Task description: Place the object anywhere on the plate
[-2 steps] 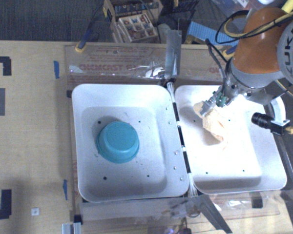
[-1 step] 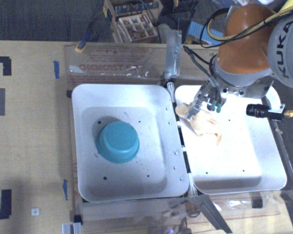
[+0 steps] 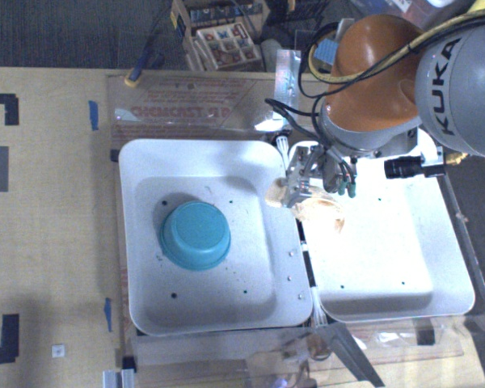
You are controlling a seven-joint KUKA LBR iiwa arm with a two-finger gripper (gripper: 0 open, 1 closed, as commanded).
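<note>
A round blue plate (image 3: 196, 234) lies in the left white bin (image 3: 145, 297), left of its middle. A small pale tan object (image 3: 318, 208) shows right at the rim between the two bins, partly over the left edge of the right bin (image 3: 404, 289). My gripper (image 3: 315, 182) hangs directly over the object's upper part and hides some of it. The arm's grey body and orange band rise behind it at the top right. The plate sits well to the left of the gripper, with nothing on it.
Beyond the bins' far edge lies a clear plastic sheet (image 3: 194, 107). A wooden bench top (image 3: 40, 217) with black and blue tape marks extends left. Cables (image 3: 307, 107) run from the arm down to the wrist.
</note>
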